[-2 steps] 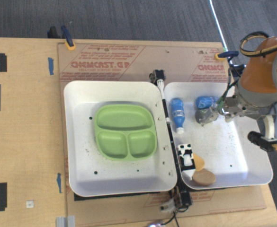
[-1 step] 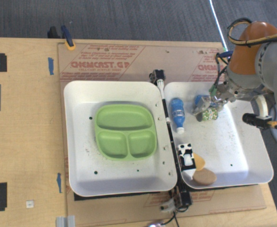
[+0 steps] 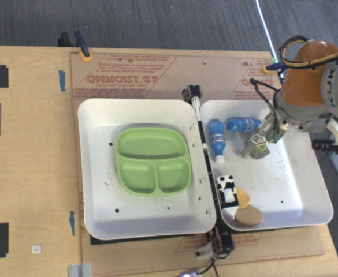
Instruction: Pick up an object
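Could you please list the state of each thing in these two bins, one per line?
Green plate: lying flat, right way up, in the left bin.
Blue bottle: on its side in the right bin.
Blue wrapper: lying crumpled beside the bottle.
Tan pebble: resting near the front wall.
Black-and-white toy: lying against the left wall.
Pincer: low over the right bin.

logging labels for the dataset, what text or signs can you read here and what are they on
"CHEMCAST GP": red print on the brown protective sheet under the bins, left of centre, readable though faint.
The same red print recurs near the sheet's right top corner, at an angle, too blurred to read.
Blue bottle in the right bin: label too small to read.
Small black-and-white object: pattern, no legible text.
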Robot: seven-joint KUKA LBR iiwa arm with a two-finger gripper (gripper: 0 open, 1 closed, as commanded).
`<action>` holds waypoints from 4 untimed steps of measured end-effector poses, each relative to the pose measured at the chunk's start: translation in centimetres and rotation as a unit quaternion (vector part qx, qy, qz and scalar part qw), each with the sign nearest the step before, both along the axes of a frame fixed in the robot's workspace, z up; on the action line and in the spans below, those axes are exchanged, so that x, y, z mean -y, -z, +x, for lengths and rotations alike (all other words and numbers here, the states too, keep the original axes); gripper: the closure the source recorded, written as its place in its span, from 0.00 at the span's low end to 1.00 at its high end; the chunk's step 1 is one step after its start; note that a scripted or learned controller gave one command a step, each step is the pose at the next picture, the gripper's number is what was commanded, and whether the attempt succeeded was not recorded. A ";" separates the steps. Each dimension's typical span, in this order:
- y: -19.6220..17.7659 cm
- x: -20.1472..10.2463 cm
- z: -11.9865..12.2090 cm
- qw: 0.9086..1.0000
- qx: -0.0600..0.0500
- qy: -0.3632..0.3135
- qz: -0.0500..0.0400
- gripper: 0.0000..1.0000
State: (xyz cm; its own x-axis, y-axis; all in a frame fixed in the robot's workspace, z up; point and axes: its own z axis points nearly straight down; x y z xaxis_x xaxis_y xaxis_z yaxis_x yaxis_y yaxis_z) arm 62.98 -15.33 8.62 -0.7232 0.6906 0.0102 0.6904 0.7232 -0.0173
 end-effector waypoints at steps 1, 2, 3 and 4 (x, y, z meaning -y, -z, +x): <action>0.0 -3.6 -2.5 1.000 0.011 -0.004 0.003 0.00; 0.0 -5.6 -6.6 0.999 0.012 0.038 0.003 0.00; 0.0 -4.5 -13.1 0.996 0.012 0.087 0.002 0.00; 0.0 -5.4 -12.8 0.979 0.013 0.203 0.001 0.00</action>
